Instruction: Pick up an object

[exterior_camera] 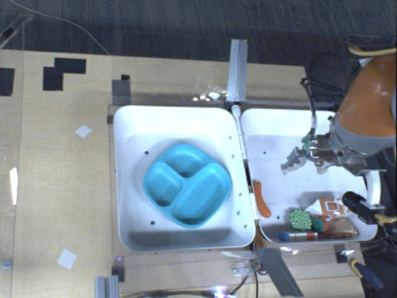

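L bin (133, 135): blue divided dish (187, 184), well apart from arm. R bin (273, 126): orange carrot-like piece (261, 199), long axis near-vertical, lies down-left of gripper (294, 161). Green textured obj (300, 219) below it. Fingers' state: can't tell; nothing seen btwn them.

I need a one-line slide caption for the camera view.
Gripper over the right bin, above an orange stick and small items; blue divided dish in the left bin.
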{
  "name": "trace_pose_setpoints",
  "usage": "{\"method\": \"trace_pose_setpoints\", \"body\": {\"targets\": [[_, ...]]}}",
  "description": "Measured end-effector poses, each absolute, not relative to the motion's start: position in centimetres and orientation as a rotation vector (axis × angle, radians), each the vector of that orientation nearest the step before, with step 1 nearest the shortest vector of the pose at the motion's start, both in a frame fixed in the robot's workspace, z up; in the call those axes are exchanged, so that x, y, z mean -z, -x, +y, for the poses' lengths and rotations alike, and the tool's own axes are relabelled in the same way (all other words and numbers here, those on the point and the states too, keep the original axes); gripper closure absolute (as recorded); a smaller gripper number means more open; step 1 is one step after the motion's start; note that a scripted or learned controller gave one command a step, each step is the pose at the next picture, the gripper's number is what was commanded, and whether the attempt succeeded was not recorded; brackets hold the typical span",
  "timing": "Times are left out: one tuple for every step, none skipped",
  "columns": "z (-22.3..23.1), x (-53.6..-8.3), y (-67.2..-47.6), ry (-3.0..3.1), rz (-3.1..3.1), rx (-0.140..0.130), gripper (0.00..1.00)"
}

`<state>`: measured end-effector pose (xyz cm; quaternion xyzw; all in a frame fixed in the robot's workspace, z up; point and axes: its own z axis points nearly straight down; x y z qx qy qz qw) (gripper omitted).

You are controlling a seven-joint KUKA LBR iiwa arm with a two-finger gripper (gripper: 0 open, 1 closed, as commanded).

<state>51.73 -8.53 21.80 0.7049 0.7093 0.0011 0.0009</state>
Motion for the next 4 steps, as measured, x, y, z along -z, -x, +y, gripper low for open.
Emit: {"method": "trace_pose_setpoints", "body": {"targets": [[-8.2,-12.3,-48.7,-2.209,2.233,-0.002,0.0],[-11.7,-8.8,-60.1,-1.901,2.489,-0.009,0.0],[-9.4,-9.1,-49.1,-1.74,2.602,-0.011,0.0],[-13.3,-9.8,-56.3,-1.652,2.665,-0.005,0.0]]}}
